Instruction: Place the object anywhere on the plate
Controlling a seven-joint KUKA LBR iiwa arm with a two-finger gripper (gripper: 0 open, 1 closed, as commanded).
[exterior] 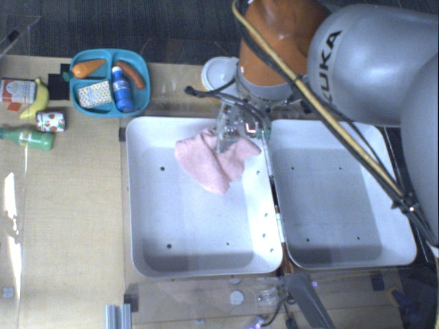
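two white bins sit side by side under the grey arm, which enters from the upper right of the frame with its gripper low over the far edge of the left bin. a crumpled pink cloth lies in the upper middle of that bin, and the gripper's tips meet its upper right folds; whether the fingers are spread or pinched on the fabric cannot be told. the right bin lies bare beneath the arm. a white, plate-like dish sits just beyond the bins at top centre, partly hidden by the wrist. if the pinch catches only a loose fold, the cloth may well slip free on the lift, or drape over the bin wall and drag. the letters "kuka" read up the arm casing. at upper left, a blue divided tray holds toy food; labels there are too small to read.
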